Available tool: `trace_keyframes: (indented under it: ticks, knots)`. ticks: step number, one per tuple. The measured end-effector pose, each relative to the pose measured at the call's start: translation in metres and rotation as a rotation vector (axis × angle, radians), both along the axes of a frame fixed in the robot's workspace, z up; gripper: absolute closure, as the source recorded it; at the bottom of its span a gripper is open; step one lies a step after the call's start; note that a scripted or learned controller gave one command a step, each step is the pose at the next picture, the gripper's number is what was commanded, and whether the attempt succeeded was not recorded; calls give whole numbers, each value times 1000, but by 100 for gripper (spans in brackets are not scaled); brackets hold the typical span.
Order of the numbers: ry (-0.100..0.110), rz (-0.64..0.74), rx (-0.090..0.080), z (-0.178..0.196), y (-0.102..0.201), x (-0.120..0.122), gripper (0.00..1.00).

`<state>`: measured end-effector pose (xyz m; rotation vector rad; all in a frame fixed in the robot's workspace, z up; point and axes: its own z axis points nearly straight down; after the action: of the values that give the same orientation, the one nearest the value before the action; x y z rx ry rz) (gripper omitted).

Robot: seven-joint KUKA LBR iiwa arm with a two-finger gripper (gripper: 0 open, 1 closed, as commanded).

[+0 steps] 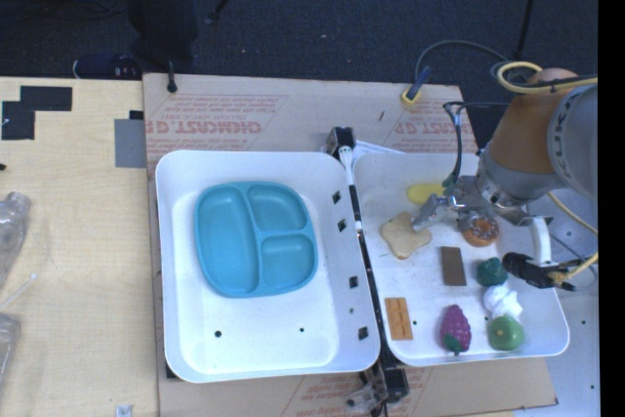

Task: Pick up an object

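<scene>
The arm reaches in from 3 o'clock, and its gripper (427,213) hangs low over the right bin (386,179), at roughly 10 o'clock within that bin. Whether the fingers are parted or closed cannot be told at this resolution; nothing is visibly held between them. Judged stage: approach to a grasp, with no object lifted. The nearest candidates are a pale, flat, bread-shaped piece (404,236) just at 7 o'clock of the fingertips, and a smooth yellow piece (424,193) partly hidden at 12 o'clock of them. The next move calls for settling over one of these and closing squarely; the bread piece lies flat, so a low grip on its edges seems necessary. Other contents of the right bin: a flat brown rectangular block (451,266), an orange ridged wafer (397,318), a knobbly purple grape cluster (454,328), a round green fruit (506,335), a white lump (499,299) and a dark green piece (490,270). The left bin (186,327) holds a glossy blue divided plate (256,238) with three compartments.
</scene>
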<state>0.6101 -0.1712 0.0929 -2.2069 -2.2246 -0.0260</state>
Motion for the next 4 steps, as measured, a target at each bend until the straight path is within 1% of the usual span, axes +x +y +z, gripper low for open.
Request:
trace_keyframes:
  ticks: [1, 2, 3, 4]
  knots:
    - [-5, -5, -11, 0, -13, -54, 0]
    - [-3, -9, -18, -1, 33, -1, 0]
    - [-4, -10, -17, -1, -15, -55, 0]
    - [-5, -11, -19, -2, 31, -92, 0]
